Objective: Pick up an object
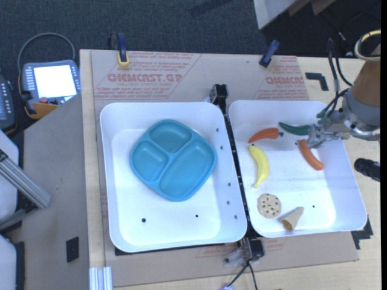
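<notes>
The fingers (317, 139) of the arm hung low over the far right part of the right-hand bin (338, 222), and whether they were open or closed could not be told, since the metal tip blurred into the things beneath it. Just below the fingers and seemingly touching them lay an orange sausage-like piece (311, 156), slanting away toward the near side. Just to the fingers' left lay a dark green pepper-like piece (294, 127), and further left an orange-red carrot-like piece (264, 135), its tip pointing toward the green one. Below that, well left of the fingers, a yellow banana (260, 165) lay lengthwise. Nearer the front of the same bin, well apart from the fingers, sat a round cookie (268, 205) and beside it a tan cone (292, 217). Nothing was seen lifted between the fingers. Behind the fingers the arm (366, 104) rose to the right, grey at the wrist with an orange part above. Far to the left, in the left-hand bin (121, 222), rested a blue divided plate (173, 159). Both bins stood side by side on the bench (97, 162).
</notes>
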